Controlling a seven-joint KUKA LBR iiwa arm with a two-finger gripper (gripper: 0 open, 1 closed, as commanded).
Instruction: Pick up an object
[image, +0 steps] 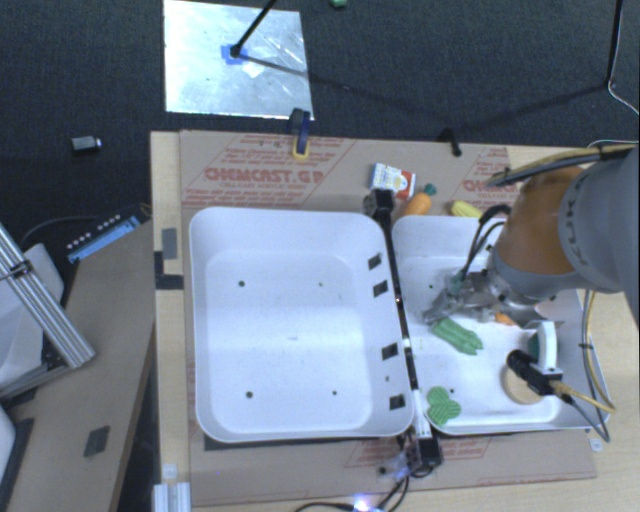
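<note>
While I can't tell the gripper (445, 305) state, it hovers in the right bin (430, 245) just above the green oblong object (458, 335), whose long axis runs diagonally down-right, directly below the tip, so I'd descend.

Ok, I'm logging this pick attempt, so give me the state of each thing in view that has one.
gripper: down in the right bin, tips just above the long green object; open or shut, cannot tell.
long green object: lying flat on the bin floor.
round green object: lying by the bin's front-left corner.
right bin: holds objects.
left bin: bare white floor showing.
</note>
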